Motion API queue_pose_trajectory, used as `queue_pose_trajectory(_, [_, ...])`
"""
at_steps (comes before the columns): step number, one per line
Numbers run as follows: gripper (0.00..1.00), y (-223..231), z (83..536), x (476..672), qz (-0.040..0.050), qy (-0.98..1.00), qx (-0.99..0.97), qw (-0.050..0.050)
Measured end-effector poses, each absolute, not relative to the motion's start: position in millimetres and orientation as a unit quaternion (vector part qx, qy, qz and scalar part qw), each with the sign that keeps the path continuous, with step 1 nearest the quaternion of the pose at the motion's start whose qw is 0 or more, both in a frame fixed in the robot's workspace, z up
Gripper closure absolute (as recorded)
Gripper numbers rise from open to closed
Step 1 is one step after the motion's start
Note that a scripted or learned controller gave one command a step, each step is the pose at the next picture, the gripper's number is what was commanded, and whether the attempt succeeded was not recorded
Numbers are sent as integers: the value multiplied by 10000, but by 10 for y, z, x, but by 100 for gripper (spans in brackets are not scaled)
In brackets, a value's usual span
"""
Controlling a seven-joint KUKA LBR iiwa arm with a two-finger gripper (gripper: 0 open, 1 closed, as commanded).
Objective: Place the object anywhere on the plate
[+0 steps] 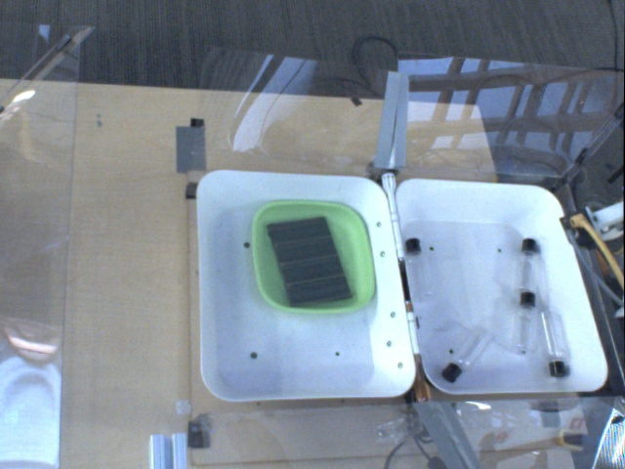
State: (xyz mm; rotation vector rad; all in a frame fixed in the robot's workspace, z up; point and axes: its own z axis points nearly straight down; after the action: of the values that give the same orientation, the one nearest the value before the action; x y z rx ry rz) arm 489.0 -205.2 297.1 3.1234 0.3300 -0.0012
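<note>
Gripper: open/closed state can't be told from camera view.

R edge of view: yellowish part w/ dark cables [598, 219], just past right bin's far-right corner. What it belongs to is unclear.

Right bin [488, 195]: white, shallow, rounded corners. Holds several clear tubes w/ black end caps. One tube [528, 273] runs roughly top-to-bottom near bin's R side, capped at both ends. A second tube [553, 336] lies just below and R of it, black cap at its lower end. A third tube [468, 351] lies tilted in the lower-middle, black cap at its lower-L end. One lone small black piece [412, 246] sits near bin's L wall, apart from the rest.

Left bin [293, 385]: white, touching the right bin along their shared edge. Green plate [364, 262], square-ish w/ rounded corners, sits in upper-middle of bin. Object [309, 260]: dark grey ridged block, lying flat on the plate, roughly centred, long axis slightly tilted. All of it is within the plate rim.

Around: wooden bench [98, 262]. Grey bar [394, 120] runs back from where the bins meet. Small grey block [190, 148] on bench, up-L of left bin. Glare streaks across the view.
</note>
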Motion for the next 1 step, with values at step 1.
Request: queue_pose_trajectory(1, [0, -2054, 3494, 4900, 22, 1045, 9945, 23])
